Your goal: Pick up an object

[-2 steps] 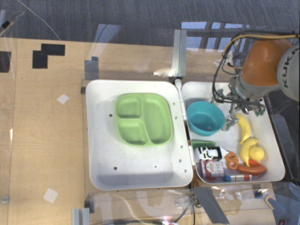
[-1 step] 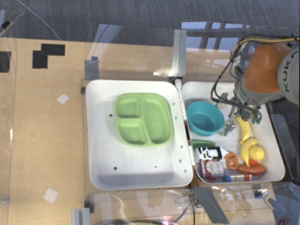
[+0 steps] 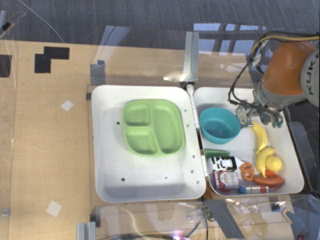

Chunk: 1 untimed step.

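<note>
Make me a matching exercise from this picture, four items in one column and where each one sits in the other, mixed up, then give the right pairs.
Things:
1. green three-compartment plastic plate
2. teal round plastic bowl
3. yellow toy banana
4. red toy sausage

Places:
A. right bin, near its front edge
B. right bin, upper left part
C. middle of the left bin
D. right bin, just below the gripper, right of the bowl

Pairs: 1-C, 2-B, 3-D, 4-A
</note>
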Tool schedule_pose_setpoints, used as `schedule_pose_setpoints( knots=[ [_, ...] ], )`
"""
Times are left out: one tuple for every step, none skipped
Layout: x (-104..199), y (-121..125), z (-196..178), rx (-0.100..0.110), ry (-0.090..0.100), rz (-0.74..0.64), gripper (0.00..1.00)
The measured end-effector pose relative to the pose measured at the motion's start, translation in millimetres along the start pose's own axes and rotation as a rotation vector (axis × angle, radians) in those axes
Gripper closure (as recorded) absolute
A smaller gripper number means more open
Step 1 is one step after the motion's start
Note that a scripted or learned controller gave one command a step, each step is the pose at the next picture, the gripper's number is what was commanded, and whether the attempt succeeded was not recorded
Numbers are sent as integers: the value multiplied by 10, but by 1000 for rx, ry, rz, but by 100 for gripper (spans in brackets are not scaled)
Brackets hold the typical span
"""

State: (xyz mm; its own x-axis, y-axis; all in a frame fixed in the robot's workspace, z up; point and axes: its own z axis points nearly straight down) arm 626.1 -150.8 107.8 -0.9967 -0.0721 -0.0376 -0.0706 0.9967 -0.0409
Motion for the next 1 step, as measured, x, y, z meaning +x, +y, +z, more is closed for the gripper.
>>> schedule_pose_setpoints(
  knots=[
    [284, -635, -1575, -29, 11, -27, 100]
  ],
)
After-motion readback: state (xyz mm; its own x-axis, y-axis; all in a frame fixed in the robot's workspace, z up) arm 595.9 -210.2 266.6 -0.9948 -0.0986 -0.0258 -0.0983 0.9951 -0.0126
